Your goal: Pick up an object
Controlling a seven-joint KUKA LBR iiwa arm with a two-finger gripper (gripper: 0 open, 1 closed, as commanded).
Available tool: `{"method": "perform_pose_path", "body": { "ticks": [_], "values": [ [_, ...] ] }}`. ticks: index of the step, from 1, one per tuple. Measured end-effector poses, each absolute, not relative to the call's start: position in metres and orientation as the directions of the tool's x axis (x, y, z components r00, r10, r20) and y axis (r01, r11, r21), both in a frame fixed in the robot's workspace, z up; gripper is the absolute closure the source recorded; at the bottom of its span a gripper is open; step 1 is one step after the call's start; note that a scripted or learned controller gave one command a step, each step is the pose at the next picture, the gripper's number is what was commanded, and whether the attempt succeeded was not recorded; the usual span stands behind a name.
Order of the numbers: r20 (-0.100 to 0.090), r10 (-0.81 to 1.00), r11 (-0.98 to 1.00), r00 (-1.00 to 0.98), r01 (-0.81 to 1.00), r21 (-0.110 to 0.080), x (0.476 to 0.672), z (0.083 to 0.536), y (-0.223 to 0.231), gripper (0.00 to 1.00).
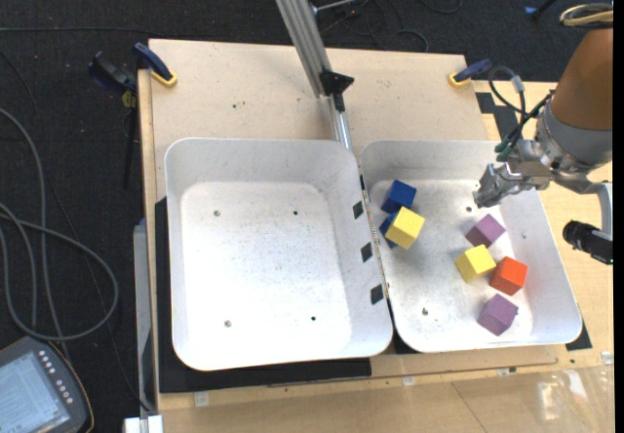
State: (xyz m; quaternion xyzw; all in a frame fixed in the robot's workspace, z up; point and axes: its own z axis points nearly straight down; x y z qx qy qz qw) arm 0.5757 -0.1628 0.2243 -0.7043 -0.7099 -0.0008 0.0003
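Nearest the camera, along the front of the right bin [546,329], I see a purple cube [498,312], with an orange cube [509,275] just behind it and a yellow cube [476,262] beside that. A second purple cube [486,229] sits a little further back, close by the yellow one. These four cluster toward the bin's right side, probably just where they tumbled. Over by the divider, a yellow cube [406,226] touches a blue cube [398,196] behind it. The left bin [185,168] sits alongside. My gripper [489,189] hangs just behind the rear purple cube, above the bin floor, with the arm [585,99] reaching in from the right. Whether it is spread or closed I cannot tell at this angle, and I see no cube in it. I judge that rear purple cube the likeliest target, being the closest; its yellow neighbour could get nudged on the way down
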Motion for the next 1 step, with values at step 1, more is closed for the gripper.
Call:
{"method": "perform_pose_path", "body": {
  "ticks": [1],
  "values": [
    [0.001,1.000,0.009,-0.009,1.000,0.003,0.5944,0.2302,-0.1087,1.00]
  ]
}}
